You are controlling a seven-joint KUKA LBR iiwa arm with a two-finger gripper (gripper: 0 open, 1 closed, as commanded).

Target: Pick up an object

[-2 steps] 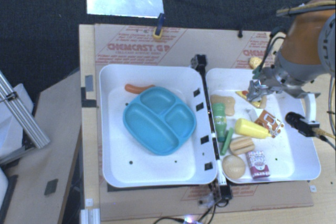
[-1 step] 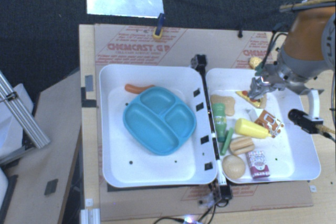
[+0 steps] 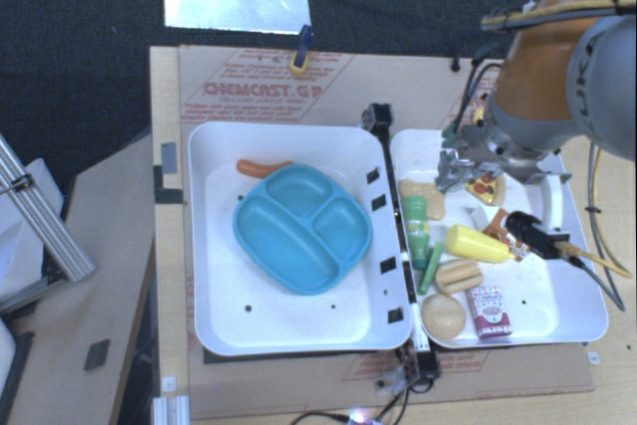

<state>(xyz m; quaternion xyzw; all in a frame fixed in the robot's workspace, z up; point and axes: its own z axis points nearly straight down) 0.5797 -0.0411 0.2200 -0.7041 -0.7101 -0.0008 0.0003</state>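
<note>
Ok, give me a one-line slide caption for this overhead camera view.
KUKA arm's gripper above the right bin of toy foods; left bin holds a blue divided tray.

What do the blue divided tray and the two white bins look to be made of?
The blue divided tray looks like moulded plastic with a smooth, matte finish: uniform colour and rounded compartment ridges. The left white bin and the right white bin seem to be thin formed plastic, faintly glossy, with soft rolled rims.

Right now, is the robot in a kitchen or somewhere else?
Probably a robot test lab, not a kitchen. The arm reaches over two white bins on a bench, and the food looks like toys: a blue sectioned plate, a yellow banana, a bun.
</note>
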